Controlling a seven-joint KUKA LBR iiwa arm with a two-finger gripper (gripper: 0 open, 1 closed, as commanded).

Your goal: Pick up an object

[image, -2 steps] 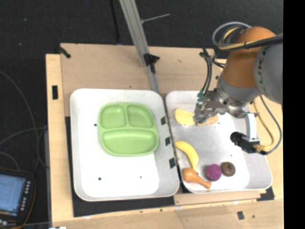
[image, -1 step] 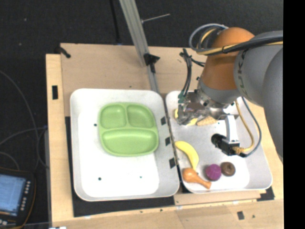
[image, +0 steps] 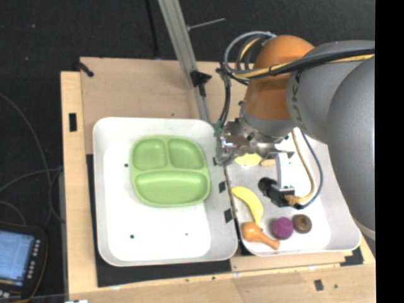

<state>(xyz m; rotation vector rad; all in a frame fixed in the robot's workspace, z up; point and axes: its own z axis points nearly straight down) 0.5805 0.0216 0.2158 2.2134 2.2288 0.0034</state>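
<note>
Objects: a banana [image: 249, 201], an orange pear-shaped piece [image: 258, 233], a purple ball [image: 283, 227] and a brown ring [image: 302, 223] lie in the right bin [image: 334, 235].
Arm: reaches in from the right, wrist bent down over that bin's upper left corner.
Gripper [image: 228, 145]: low by a pale yellow piece [image: 248, 160]; grip state unclear.
Left bin [image: 113, 232]: holds a green divided plate [image: 170, 172].

Wooden bench [image: 76, 188] on dark floor [image: 38, 30].
</note>
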